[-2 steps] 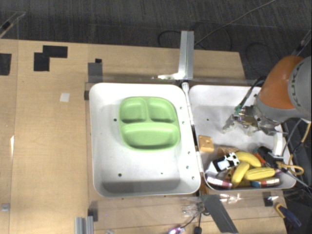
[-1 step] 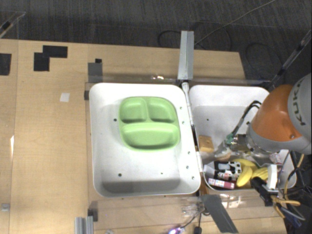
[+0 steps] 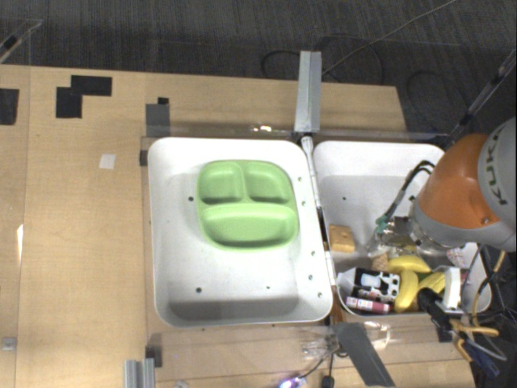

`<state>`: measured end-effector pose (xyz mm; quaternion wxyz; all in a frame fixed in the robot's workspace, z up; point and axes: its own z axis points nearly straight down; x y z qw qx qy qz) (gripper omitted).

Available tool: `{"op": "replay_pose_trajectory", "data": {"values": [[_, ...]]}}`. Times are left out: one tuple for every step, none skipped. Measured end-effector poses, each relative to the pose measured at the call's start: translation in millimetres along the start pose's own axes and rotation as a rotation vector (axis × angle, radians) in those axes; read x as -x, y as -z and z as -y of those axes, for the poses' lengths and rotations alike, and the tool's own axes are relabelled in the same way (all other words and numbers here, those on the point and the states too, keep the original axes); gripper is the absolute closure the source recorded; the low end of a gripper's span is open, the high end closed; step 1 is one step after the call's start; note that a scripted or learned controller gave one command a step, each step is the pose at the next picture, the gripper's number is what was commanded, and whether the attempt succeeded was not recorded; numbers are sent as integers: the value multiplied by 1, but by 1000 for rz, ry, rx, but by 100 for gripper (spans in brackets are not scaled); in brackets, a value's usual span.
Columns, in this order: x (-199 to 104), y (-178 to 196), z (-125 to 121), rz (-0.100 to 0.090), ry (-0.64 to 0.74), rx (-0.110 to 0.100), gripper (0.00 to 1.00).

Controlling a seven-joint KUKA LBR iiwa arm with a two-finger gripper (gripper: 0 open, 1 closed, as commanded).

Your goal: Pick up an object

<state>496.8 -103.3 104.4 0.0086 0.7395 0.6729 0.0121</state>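
The pincer [image 3: 386,234] hangs low in the right bin [image 3: 363,168], near the banana [image 3: 410,265] among crowded objects, probably for a grasp, but its state I cannot tell.

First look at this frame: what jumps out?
The green divided tray sits alone in the middle of the left bin. The arm's orange band hangs over the right bin, above a clutter at that bin's near edge: a yellow banana, a tan block and a black-and-white box.
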Motion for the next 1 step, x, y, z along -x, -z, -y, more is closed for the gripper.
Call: {"op": "replay_pose_trajectory", "data": {"values": [[10,107,-54,7,-80,-23,100]]}}
